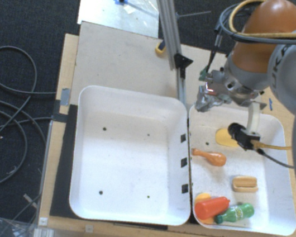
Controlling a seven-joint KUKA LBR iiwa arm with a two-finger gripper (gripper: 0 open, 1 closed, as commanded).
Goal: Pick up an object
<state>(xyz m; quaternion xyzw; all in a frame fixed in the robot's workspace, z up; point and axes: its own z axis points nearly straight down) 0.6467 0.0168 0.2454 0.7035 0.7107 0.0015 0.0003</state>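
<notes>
At the near edge of the shallow white right-hand bin (pixel 277 166) lie a green plastic toy bottle (pixel 237 213) and a red-orange toy pepper (pixel 211 207), touching each other, with a small yellow piece (pixel 202 197) tucked against the pepper. Packed so tightly, they look awkward to separate. Just beyond them sits a tan toy hot-dog bun (pixel 245 184), alone. Farther in lies an orange plastic toy drumstick (pixel 210 157), free on all sides. It is probably light, rigid and a little slick, and is best taken across its thick end. The bin wall to its left may crowd the approach. Beyond it a flat yellow disc (pixel 223 137) lies low, hard to get under. The white left-hand bin (pixel 124 156) adjoins on the worktop (pixel 119 59). Farthest back, the claw (pixel 204 102) hangs over the right-hand bin's far corner. I cannot tell how far open it is, and no object shows in it.
</notes>
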